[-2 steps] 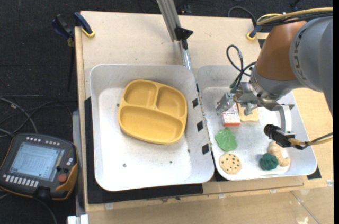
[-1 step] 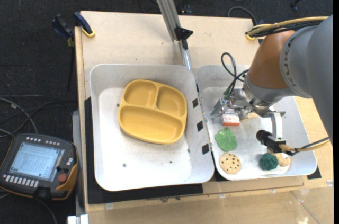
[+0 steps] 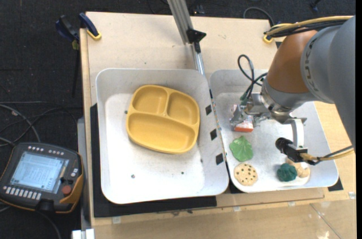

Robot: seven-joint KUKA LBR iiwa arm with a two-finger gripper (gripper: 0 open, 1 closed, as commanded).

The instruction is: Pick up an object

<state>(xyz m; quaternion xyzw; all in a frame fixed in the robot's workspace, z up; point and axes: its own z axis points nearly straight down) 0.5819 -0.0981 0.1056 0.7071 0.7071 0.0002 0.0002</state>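
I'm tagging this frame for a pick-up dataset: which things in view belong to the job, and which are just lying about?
Belonging to the job:
gripper
red and white piece under it
green leaf toy
spotted cookie
dark green toy
right bin

Just lying about:
yellow divided plate in the left bin
teach pendant
clamps

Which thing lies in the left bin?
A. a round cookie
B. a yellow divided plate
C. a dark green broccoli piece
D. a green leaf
B: the yellow divided plate rests on the floor of the left bin, while the cookie, the green leaf and the broccoli piece all lie in the right bin.
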